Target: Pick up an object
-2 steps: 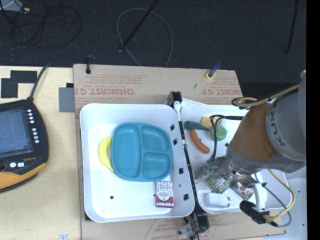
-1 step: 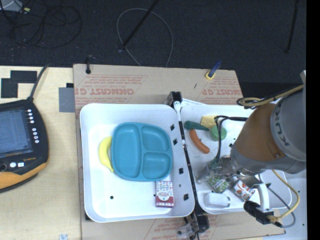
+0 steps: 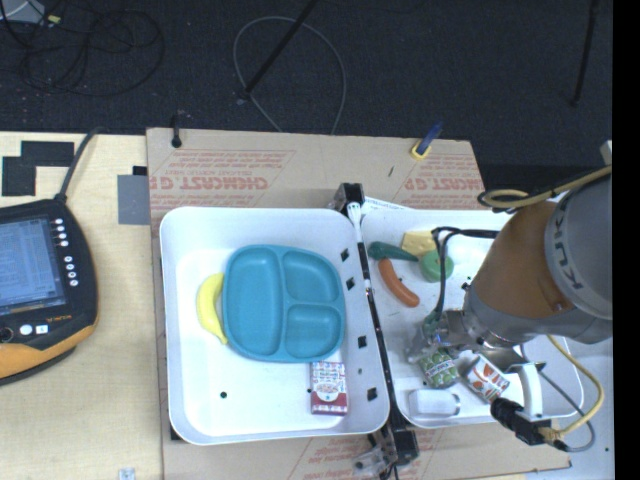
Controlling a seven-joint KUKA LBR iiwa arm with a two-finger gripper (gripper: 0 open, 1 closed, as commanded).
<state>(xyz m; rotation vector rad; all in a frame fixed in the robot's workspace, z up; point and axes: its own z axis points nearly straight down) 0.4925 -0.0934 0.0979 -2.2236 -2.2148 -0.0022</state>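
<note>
The grey and orange arm [image 3: 540,268] reaches over the right bin [image 3: 395,358], and my gripper [image 3: 432,340] is low in the bin's front half. It hangs right over a green can [image 3: 440,370], with a red and white packet [image 3: 488,379] beside it. A white piece [image 3: 432,404] lies at the front wall. Farther back lie an orange sausage [image 3: 402,289], a green toy [image 3: 435,265] and a yellow block [image 3: 418,241]. Whether anything is gripped is hidden by the wrist.
The left bin [image 3: 190,368] holds a blue divided plate [image 3: 283,303], a yellow banana [image 3: 209,308] at its left side and a small red box [image 3: 328,387] at the front. A tablet-like pendant [image 3: 40,278] lies left of the bins. Cables trail by the arm's base.
</note>
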